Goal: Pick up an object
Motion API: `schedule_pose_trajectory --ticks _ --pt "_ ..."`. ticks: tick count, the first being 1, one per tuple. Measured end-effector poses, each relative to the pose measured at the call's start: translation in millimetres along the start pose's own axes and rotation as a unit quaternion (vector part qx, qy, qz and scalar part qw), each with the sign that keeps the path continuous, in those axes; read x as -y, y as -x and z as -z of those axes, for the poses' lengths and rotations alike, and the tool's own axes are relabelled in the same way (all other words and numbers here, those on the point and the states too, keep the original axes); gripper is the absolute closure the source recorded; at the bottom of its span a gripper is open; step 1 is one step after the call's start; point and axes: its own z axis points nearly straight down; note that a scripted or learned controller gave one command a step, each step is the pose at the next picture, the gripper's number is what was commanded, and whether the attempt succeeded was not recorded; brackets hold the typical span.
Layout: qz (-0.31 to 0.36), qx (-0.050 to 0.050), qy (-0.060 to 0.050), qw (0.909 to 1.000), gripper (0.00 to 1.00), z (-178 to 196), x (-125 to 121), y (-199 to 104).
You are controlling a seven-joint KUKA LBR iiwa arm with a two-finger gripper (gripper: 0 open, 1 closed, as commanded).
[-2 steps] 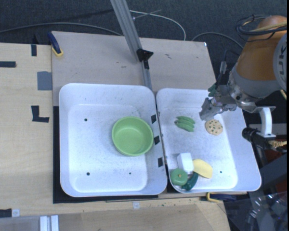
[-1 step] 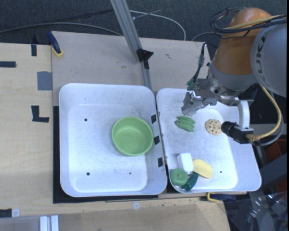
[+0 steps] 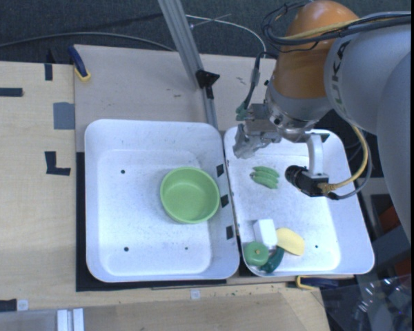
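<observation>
In the right bin (image 3: 331, 254) lie a small green pod-shaped toy (image 3: 265, 177) near the middle, a white block (image 3: 265, 231), a yellow piece (image 3: 290, 241) and a green round piece (image 3: 257, 255) by the front left corner. My gripper (image 3: 247, 143) hangs over the bin's back left part, just above and left of the green pod toy. Nothing shows between its fingers.
A light green bowl (image 3: 189, 195) rests in the left bin (image 3: 110, 240). A slanted metal pole (image 3: 186, 47) rises behind the bins. A black fitting with a cable (image 3: 308, 181) hangs off the wrist over the right bin.
</observation>
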Motion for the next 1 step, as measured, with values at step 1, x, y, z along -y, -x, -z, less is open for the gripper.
schedule_pose_trajectory --ticks 1 --pt "0.0 0.0 -0.001 1.0 1.0 -18.6 -8.2 -59.5"
